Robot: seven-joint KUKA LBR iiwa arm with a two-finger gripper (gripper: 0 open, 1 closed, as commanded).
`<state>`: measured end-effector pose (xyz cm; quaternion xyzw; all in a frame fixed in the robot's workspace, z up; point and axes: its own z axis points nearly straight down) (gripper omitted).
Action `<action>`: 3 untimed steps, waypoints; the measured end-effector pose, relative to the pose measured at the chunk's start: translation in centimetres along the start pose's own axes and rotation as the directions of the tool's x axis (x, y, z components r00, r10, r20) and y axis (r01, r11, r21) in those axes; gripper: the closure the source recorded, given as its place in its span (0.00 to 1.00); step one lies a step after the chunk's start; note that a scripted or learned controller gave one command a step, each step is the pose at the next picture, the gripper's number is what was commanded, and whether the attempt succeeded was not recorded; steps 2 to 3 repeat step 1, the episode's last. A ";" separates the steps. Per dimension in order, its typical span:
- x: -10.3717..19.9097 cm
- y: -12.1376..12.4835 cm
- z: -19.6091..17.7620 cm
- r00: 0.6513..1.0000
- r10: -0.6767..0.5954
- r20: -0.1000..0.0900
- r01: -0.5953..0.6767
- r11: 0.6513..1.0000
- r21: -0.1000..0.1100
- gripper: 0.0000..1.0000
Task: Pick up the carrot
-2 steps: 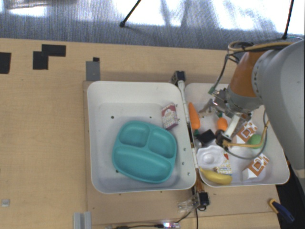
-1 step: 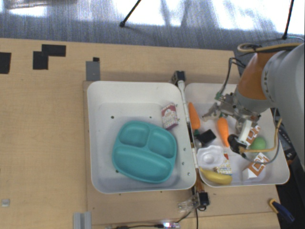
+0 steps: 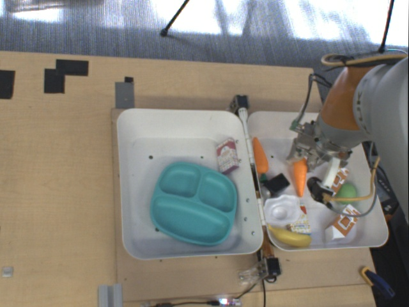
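Carrot (image 3: 299, 176) lies in the right bin (image 3: 381, 230), just beside the pincer (image 3: 311, 157) on its camera-near, left-hand side, its thick end up against the pincer's tip and its point running away toward the front of the bin. Its long axis thus runs roughly front to back, tilted slightly. Whether thick end and pincer touch, I cannot tell from this slant, nor whether the pincer stands wide or narrow, since the wrist hides its tip; nothing shows it gripping the carrot. Judging from this, the coming move turns on a short shift toward the carrot's middle, closing across its width, not along its length. A black block (image 3: 277, 183) sits a little further left of the carrot, and a green ball (image 3: 347, 191) lies near the pincer's other side. Further left, along the wall between the bins, lies a second orange stick (image 3: 259, 155), longer and slimmer, which could be mistaken for the target. Toward the front lie a white cup (image 3: 281, 208) and a banana (image 3: 291, 236). Well apart, in the left bin (image 3: 128, 171), rest a small box (image 3: 226, 155) and a teal tray (image 3: 195, 202).
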<state>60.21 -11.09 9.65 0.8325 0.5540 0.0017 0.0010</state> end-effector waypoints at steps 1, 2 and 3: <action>6.7 -0.3 -16.2 0.998 -0.057 -0.001 0.057 0.998 -0.001 1.00; 6.7 -0.3 -16.2 0.998 -0.057 -0.001 0.057 0.998 -0.001 1.00; 6.7 -0.3 -16.2 0.998 -0.057 -0.001 0.057 0.998 -0.001 1.00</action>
